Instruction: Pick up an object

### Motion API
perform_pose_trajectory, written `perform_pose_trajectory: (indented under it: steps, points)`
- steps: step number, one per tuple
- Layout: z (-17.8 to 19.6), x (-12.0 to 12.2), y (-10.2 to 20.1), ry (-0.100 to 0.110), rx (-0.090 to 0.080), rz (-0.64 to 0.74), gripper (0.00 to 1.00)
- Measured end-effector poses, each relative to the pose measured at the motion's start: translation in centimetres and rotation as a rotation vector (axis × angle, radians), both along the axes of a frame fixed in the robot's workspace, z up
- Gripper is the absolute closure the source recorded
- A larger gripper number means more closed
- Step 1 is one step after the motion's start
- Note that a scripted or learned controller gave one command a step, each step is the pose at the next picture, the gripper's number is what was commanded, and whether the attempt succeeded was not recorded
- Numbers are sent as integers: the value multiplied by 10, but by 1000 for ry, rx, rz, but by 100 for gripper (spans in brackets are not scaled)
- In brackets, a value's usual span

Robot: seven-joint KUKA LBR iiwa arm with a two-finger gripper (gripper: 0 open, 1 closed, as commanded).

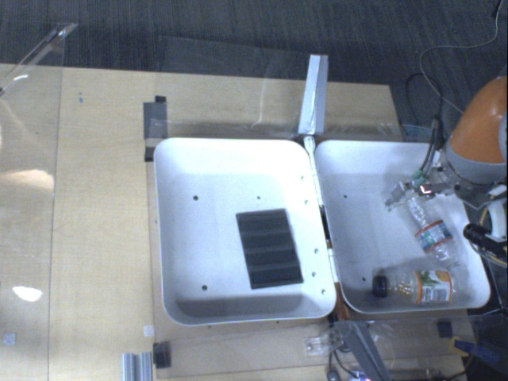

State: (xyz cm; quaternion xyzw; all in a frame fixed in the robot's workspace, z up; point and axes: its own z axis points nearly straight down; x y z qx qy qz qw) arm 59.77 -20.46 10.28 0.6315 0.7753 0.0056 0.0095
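In the right bin (pixel 357 173) a clear plastic water bottle (pixel 429 230) with a red and blue label lies at a slant. A second bottle (pixel 419 286), with a black cap and a yellow-green label, lies on its side along the bin's front wall. My gripper (pixel 409 187) hangs low over the right bin, just at the upper end of the clear bottle. Nothing is visibly held in it. The orange band of the arm (pixel 486 125) rises behind it at the right edge. A black ribbed rectangular block (pixel 270 248) lies flat in the left bin (pixel 190 173).
The two bins meet at a narrow ridge (pixel 319 213) in the middle. A metal post (pixel 313 94) stands behind that joint. Cables (pixel 476 236) run along the right bin's right side. Clear sheeting (pixel 32 173) covers the bench to the left.
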Motion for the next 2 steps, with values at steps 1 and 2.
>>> perform_pose_trajectory:
  steps: [1, 2]
  points:
    - [82, 26, 33, 13, 1, 146, 100]
    - [103, 58, 65, 13, -1, 240, 100]
